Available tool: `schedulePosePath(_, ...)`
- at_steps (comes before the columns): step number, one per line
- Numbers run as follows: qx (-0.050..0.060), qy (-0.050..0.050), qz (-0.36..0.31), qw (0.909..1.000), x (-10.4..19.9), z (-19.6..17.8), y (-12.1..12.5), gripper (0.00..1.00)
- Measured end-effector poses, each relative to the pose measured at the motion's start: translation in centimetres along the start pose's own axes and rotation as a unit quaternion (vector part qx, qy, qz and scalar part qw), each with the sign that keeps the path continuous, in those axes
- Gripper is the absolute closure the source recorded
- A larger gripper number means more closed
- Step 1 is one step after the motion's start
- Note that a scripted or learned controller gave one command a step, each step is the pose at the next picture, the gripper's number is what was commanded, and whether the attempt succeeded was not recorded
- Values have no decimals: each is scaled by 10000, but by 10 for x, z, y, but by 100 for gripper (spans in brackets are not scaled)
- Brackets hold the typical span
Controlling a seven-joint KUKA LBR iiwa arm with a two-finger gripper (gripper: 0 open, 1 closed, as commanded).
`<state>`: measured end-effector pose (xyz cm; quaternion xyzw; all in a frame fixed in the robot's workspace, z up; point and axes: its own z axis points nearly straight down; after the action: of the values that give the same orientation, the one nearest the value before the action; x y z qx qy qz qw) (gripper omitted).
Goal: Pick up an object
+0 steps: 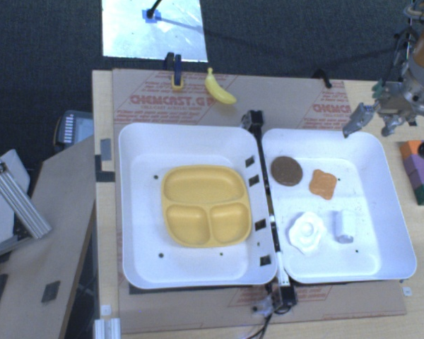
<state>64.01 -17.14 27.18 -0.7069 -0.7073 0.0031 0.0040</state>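
1. Yellow three-compartment plastic tray [203, 205]: lies flat in the left shallow white bin [138, 189], well to the left of the central black hinge strip [263, 203] that joins the two bins. Too broad and flat to be an easy pick.
2. Yellow toy banana [220, 89]: rests on the cardboard-covered tabletop [290, 96], beyond the hinge strip's far end and slightly left of it, outside both bins.
3. Candidate objects in the right shallow white bin [392, 210], all to the right of the hinge strip: a round brown disc [286, 170] nearest the strip; an orange biscuit-like piece [323, 183] just beyond it; a white fried-egg shape [306, 232] nearer the camera; a small pale cylinder [343, 226] just beside the egg.
4. Hand [374, 119]: poised above the right bin's far right corner, well apart from every object, its fingers spread wide with nothing between them.
5. Advice: the cylinder probably offers the best purchase. Centre over it, align the fingers across its narrow width, descend fully, then close.
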Motion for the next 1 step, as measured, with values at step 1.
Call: schedulePosePath(1, -59, -10, -13, 10000, 1, -8, 2, 0)
